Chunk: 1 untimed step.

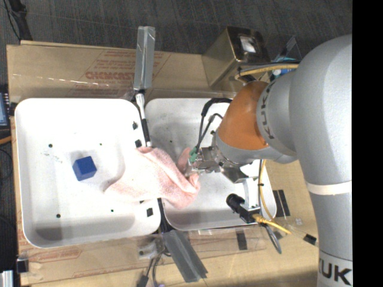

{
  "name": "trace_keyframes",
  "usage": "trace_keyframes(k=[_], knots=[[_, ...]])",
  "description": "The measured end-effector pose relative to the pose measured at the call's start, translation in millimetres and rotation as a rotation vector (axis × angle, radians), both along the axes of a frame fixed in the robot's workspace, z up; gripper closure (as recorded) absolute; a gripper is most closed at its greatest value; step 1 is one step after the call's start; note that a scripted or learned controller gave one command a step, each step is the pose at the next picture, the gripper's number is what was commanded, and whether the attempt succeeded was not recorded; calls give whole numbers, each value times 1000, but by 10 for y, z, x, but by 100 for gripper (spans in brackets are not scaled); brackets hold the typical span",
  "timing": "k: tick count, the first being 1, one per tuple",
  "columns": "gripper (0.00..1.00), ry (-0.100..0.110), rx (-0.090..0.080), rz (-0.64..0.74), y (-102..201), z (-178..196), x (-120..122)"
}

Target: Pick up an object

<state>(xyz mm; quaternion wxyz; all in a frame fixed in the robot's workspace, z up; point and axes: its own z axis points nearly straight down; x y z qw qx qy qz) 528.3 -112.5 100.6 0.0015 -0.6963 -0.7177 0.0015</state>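
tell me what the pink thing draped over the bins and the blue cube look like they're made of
Pink cloth: soft fabric, probably terry or fleece; it sags in folds over the divider between the bins and looks fuzzy and matte.
Blue cube: rigid, likely plastic or painted wood; crisp edges, flat even colour. Which one can't be told.

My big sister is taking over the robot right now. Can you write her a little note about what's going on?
Gripper: low in the right bin, at the cloth's bunched edge; whether it grips can't be seen.
Cloth: pink, draped over the divider, lying in both bins.
Cube: blue, in the left bin, untouched.
Done: arm is down at the cloth.
Left: nothing is lifted yet; a pick is still needed.
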Motion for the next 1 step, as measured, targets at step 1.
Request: trace_keyframes(k=[1], knots=[[100, -4, 0, 267, 581, 913, 71]])
